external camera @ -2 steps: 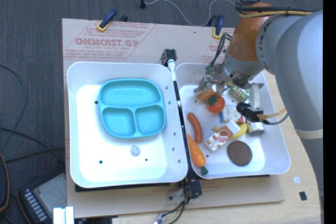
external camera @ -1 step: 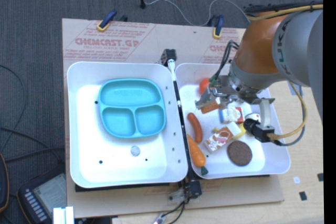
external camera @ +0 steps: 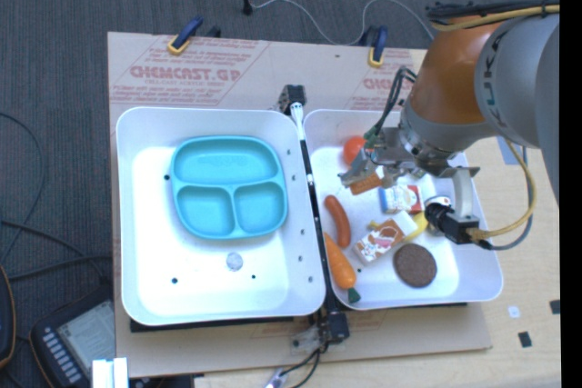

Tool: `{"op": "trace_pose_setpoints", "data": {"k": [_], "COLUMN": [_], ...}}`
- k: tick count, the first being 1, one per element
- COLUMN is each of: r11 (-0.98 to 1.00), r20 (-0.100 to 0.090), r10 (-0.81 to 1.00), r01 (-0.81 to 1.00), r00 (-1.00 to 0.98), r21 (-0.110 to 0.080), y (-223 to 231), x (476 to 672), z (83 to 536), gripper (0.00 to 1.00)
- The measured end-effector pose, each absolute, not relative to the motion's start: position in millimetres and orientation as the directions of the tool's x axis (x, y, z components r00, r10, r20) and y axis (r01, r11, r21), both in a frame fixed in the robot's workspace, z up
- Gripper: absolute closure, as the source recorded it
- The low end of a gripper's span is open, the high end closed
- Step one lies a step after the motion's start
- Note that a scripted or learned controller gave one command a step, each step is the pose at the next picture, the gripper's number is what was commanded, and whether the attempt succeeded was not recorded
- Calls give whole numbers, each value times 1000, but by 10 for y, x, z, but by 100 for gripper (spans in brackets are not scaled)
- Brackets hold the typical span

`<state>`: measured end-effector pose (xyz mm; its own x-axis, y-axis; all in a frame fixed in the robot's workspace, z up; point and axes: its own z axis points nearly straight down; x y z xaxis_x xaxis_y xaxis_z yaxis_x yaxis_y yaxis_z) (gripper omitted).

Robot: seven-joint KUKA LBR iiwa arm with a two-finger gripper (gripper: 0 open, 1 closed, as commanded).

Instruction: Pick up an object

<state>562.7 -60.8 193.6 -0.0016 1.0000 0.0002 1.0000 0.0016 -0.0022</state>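
Observation:
My gripper (external camera: 366,166) hangs low over the upper left part of the right bin (external camera: 482,282). It is just above a small brown block (external camera: 365,185) and beside a red-orange round item (external camera: 352,147). Around it lie a sausage (external camera: 337,219), a carrot (external camera: 341,269), a round brown cookie (external camera: 415,265), a printed snack packet (external camera: 377,242) and a white and red carton (external camera: 401,196). The wrist hides what lies directly beneath it.
The left bin (external camera: 145,286) bears a blue divided tray (external camera: 227,198) and a small grey disc (external camera: 235,262). A ridge (external camera: 307,195) separates the two bins. Yellow and blue clamps (external camera: 376,47) hold the board at the back. Cables trail behind.

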Motion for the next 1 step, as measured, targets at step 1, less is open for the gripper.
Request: {"op": "trace_pose_setpoints", "data": {"k": [1], "r11": [1], "r20": [0], "r10": [1000], "r01": [1000], "r00": [-1], "r21": [-3], "y": [-279], "x": [5003], "z": [2042], "gripper": [100]}}
